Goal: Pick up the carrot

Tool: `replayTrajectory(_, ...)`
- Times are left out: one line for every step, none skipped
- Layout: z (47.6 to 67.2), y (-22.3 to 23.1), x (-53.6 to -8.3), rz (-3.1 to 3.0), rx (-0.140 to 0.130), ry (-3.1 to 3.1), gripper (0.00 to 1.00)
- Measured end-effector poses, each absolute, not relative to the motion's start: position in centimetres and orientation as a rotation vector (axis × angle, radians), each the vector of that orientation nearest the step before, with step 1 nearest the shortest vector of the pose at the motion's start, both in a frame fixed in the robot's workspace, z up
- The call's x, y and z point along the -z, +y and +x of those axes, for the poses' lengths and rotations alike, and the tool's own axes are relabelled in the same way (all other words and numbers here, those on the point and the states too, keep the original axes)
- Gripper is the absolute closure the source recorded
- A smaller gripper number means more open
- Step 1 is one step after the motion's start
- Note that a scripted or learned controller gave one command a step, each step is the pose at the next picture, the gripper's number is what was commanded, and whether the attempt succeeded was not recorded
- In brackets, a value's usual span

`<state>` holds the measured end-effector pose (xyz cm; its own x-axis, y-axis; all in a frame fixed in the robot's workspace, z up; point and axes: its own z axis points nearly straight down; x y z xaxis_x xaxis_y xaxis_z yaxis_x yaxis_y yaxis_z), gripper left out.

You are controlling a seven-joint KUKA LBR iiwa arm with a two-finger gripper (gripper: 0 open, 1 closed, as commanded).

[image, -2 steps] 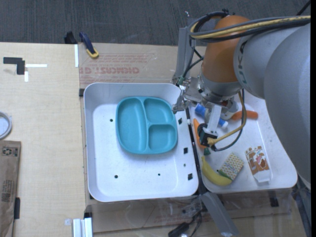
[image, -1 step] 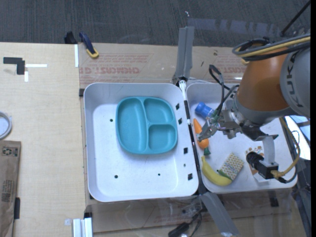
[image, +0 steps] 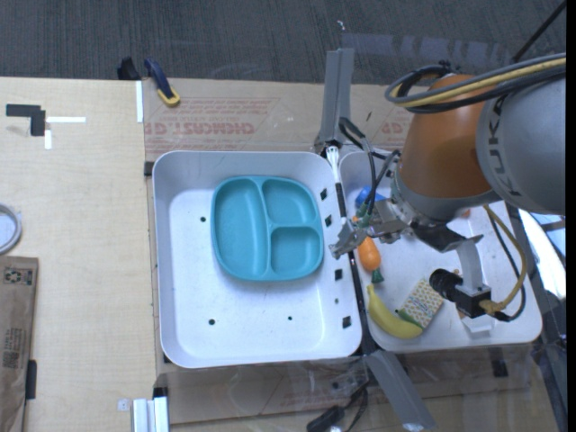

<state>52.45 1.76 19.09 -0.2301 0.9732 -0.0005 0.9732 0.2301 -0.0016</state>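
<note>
Camera view: gripper [image: 353, 239] low over right bin [image: 517, 327], at its left edge, just above carrot [image: 368, 256]; grip unreadable, carrot not visibly held. Best to settle squarely over carrot, keeping clear of banana [image: 392, 318] and bin wall.

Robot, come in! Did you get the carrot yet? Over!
Gripper low in right bin, at carrot; grasp unconfirmed. Carrot near the bin's left wall. Banana and sponge close by, apart from carrot.
</note>
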Motion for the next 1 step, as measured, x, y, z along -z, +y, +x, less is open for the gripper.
replayTrajectory(49.94, 4.76, -26.81, -2.125, -0.003, -2.314, 0.0)
